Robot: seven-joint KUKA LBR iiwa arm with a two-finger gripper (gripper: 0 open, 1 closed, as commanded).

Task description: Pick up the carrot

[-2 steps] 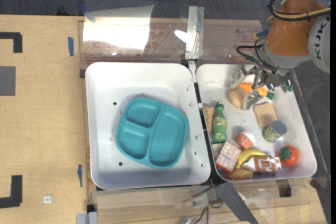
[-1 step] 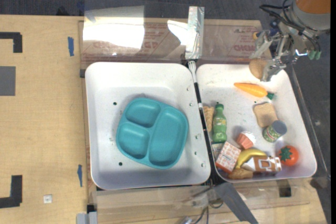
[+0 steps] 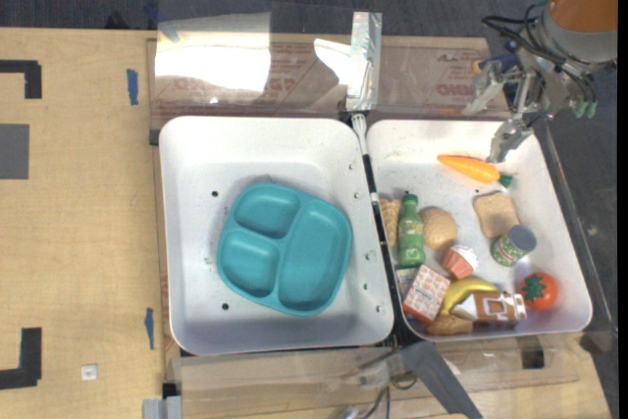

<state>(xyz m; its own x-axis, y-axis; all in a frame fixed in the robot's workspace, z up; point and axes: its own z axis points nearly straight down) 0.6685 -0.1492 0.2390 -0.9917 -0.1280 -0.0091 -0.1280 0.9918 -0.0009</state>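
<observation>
Two white bins rest on the table (image 3: 69,211). The left bin (image 3: 186,309) holds a teal divided plate (image 3: 285,248). The right bin (image 3: 564,240) holds the carrot (image 3: 469,169), orange, tapered, green-tipped, lying flat near its far wall. The end effector (image 3: 508,134) hovers just beside it; its opening cannot be judged.

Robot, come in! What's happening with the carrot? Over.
Gripper above the right bin's far edge, holding nothing. Carrot lying loose in the right bin, just left of the gripper. Nothing on top of it; bread slice nearby.
</observation>
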